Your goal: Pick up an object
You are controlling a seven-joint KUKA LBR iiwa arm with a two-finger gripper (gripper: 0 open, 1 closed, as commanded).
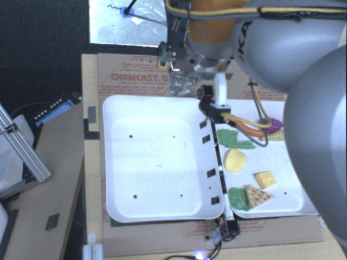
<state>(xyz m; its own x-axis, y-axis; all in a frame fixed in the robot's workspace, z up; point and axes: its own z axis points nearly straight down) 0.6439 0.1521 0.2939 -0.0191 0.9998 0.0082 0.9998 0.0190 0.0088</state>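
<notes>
Seven small items, all lying in the right bin (284,164); any of them could serve as the object to pick up.

1. Green leafy piece (234,140), near the divider between the bins.
2. Orange piece (246,128), just behind the green leafy piece and partly crossed by a cable.
3. Purple piece (275,125), at the far side, beside the orange piece.
4. Yellow rounded piece (235,161), mid-bin, just in front of the green leafy piece.
5. Yellow block (264,179), apart from its neighbours.
6. Tan lattice wedge (257,196), near the front rim.
7. Green lump (237,198), touching the tan lattice wedge on its divider side.

Left bin (108,145): white, beside the right bin, on a cardboard sheet (135,76) over the counter.

Gripper (181,84): at the far rim of the left bin, well apart from every item. Jaws: spread or pressed together cannot be told. Nothing is seen between them.

Step in hand, as judged: approach, with no grasp begun.

Next move, as judged: carry the gripper across the divider and over the right bin, settle above one item, then descend. The yellow block looks the easiest choice, since it stands clear. The green lump and tan lattice wedge are touching, so a grasp there may catch both.
</notes>
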